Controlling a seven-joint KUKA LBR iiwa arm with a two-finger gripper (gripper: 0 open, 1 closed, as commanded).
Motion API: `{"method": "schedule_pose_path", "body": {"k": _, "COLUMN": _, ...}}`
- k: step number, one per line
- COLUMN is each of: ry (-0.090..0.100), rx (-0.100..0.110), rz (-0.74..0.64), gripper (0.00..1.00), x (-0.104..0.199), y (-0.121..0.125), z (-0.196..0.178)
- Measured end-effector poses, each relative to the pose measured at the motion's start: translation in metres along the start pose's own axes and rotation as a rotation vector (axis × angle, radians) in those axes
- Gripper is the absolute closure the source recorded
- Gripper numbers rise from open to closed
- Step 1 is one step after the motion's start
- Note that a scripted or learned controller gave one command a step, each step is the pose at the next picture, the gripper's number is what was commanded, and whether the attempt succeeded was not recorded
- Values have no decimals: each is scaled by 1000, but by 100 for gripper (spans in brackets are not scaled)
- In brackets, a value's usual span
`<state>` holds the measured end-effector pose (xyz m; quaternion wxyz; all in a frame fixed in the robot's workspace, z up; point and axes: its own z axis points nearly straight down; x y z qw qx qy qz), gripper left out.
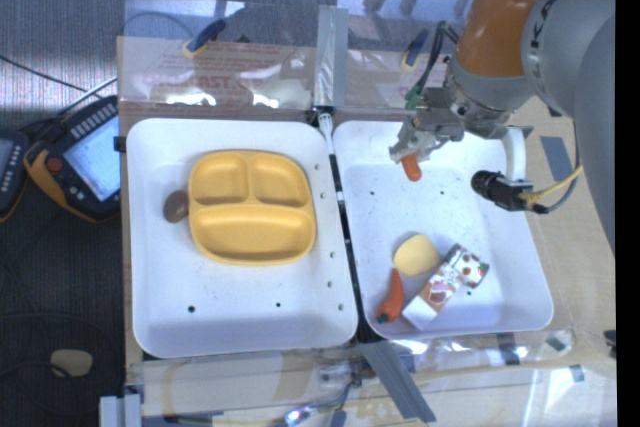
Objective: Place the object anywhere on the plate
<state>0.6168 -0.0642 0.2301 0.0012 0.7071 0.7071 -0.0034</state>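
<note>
A yellow plate (250, 205) with three compartments lies in the left bin (150, 315). My gripper (409, 158) hangs over the back left part of the right bin (520, 265), close to the divider between the bins. A small orange object (412, 171) sticks out between its fingertips, lifted off the bin floor. The gripper is to the right of the plate and apart from it.
A small brown object (176, 206) lies against the plate's left side. Near the front of the right bin sit a pale yellow lump (415, 253), an orange carrot-like piece (393, 297) and a red-and-white carton (450, 280). A black cable connector (492, 185) hangs by the wrist.
</note>
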Motion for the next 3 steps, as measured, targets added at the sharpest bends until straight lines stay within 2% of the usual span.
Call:
{"method": "schedule_pose_path", "body": {"k": 1, "ry": 6, "rx": 0, "rz": -3, "gripper": 100, "x": 96, "y": -13, "z": 22}}
{"method": "schedule_pose_path", "body": {"k": 2, "ry": 4, "rx": 2, "rz": -3, "gripper": 100, "x": 182, "y": 50, "z": 95}}
{"method": "schedule_pose_path", "body": {"k": 3, "ry": 3, "rx": 1, "rz": -3, "gripper": 0, "x": 182, "y": 51, "z": 95}}
